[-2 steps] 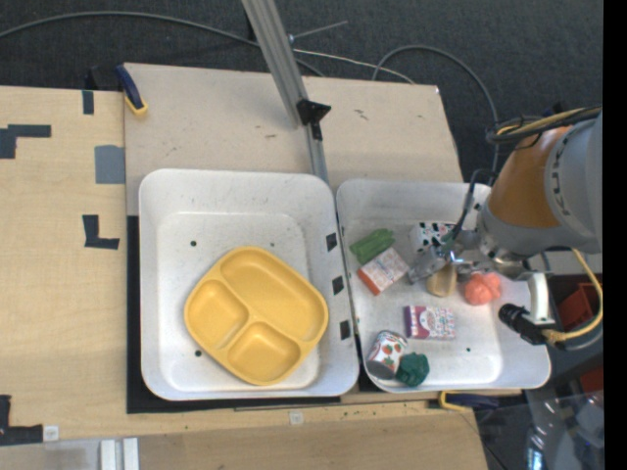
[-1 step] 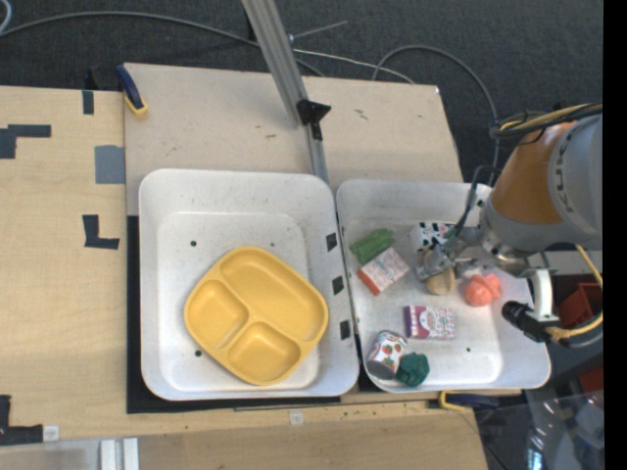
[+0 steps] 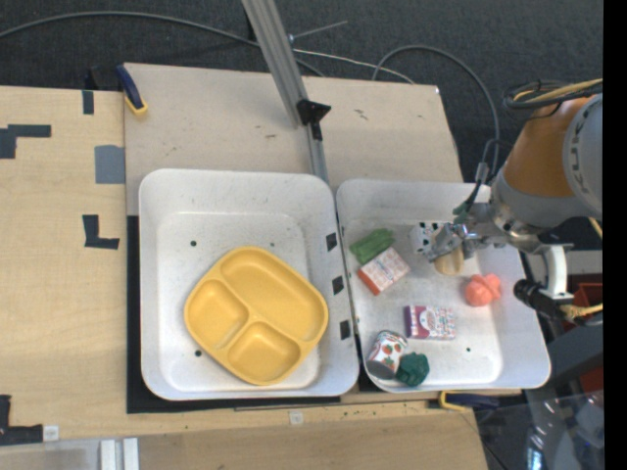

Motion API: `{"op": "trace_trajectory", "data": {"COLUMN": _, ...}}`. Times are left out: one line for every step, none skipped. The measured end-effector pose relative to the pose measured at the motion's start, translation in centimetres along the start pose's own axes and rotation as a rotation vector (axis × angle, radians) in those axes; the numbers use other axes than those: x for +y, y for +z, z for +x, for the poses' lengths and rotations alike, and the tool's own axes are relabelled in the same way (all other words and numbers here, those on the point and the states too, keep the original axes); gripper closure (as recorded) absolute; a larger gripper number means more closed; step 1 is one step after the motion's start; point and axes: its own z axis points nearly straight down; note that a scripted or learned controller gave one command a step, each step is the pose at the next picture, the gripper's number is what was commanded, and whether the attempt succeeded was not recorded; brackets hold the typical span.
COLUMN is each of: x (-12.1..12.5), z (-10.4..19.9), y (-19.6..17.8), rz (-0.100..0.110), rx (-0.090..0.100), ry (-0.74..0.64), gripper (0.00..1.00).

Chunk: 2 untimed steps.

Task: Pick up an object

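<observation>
My gripper (image 3: 443, 246) hangs low over the right bin (image 3: 509, 360), at its upper middle. A small tan object (image 3: 450, 262) lies right under its fingertips, partly hidden. Just to its right rests a pink ball-like object (image 3: 481, 289). To the left lie a green block (image 3: 370, 245) and an orange-and-white box (image 3: 383, 271). Nearer the front sit a purple-and-white packet (image 3: 430, 321), a round white-and-red object (image 3: 387, 351) and a dark green lump (image 3: 412, 368).
The left bin (image 3: 167, 213) holds a yellow divided tray (image 3: 257, 313). A metal pole (image 3: 279, 47) slants over the back of the bench to the seam between the bins. The arm's orange band (image 3: 544, 155) rises at the right, with cables around it.
</observation>
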Motion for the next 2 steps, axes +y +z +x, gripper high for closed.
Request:
{"op": "trace_trajectory", "data": {"x": -0.2, "z": -0.2, "y": -6.3, "rz": -0.001, "rx": -0.001, "ry": 0.001, "gripper": 1.0}}
{"op": "trace_trajectory", "data": {"x": -0.6, "z": -0.5, "y": -12.5, "rz": -0.002, "rx": -0.001, "ry": 0.001, "gripper": 1.0}}
